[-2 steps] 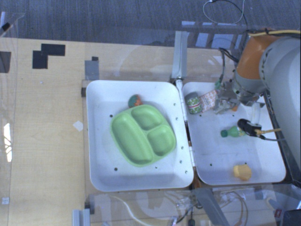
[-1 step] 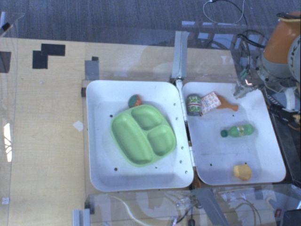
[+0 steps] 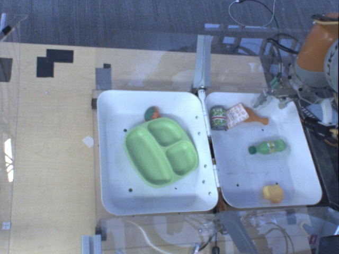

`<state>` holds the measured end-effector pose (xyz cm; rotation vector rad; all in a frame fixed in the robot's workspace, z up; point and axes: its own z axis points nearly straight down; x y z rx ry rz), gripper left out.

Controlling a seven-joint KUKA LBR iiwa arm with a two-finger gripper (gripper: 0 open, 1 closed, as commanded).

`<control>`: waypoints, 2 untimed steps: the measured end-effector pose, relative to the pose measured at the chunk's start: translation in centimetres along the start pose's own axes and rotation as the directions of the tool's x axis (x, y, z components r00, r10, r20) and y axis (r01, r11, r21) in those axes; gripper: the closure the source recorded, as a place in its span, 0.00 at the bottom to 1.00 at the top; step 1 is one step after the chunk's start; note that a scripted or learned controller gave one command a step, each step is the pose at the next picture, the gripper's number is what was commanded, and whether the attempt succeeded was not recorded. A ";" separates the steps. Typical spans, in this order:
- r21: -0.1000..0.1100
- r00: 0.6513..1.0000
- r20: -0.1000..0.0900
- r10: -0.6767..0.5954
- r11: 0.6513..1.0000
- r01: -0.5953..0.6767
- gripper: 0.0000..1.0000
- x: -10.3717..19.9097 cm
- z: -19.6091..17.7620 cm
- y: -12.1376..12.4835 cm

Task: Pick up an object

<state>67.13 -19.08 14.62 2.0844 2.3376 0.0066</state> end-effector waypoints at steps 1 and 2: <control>-0.011 0.995 0.003 -0.100 0.995 0.100 0.00 6.5 4.1 -1.1; 0.001 0.993 -0.005 -0.122 0.993 0.122 0.00 -0.3 4.7 0.0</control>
